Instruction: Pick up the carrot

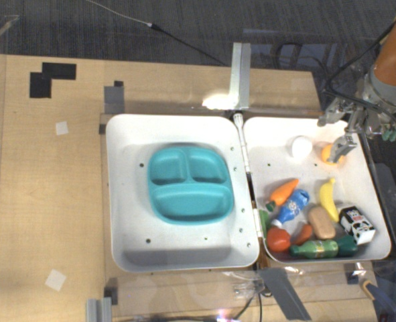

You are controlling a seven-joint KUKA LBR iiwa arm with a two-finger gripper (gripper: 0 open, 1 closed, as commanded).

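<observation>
The carrot (283, 192), orange with a green top, lies tilted in the right bin (378, 200) near its left wall. It rests just above a blue and white bottle (292, 208). My gripper (346, 138) hangs over the far right corner of that bin, right above a small orange and yellow item (331, 153). It is well apart from the carrot, up and to the right of it. Nothing of the carrot is hidden.
A white ball (299, 146), a banana (328, 200), a tan bread roll (321, 221), a red tomato (278, 239), a green bottle (315, 249) and a black and white carton (356, 225) share the right bin. The left bin (127, 146) holds a teal divided plate (187, 183).
</observation>
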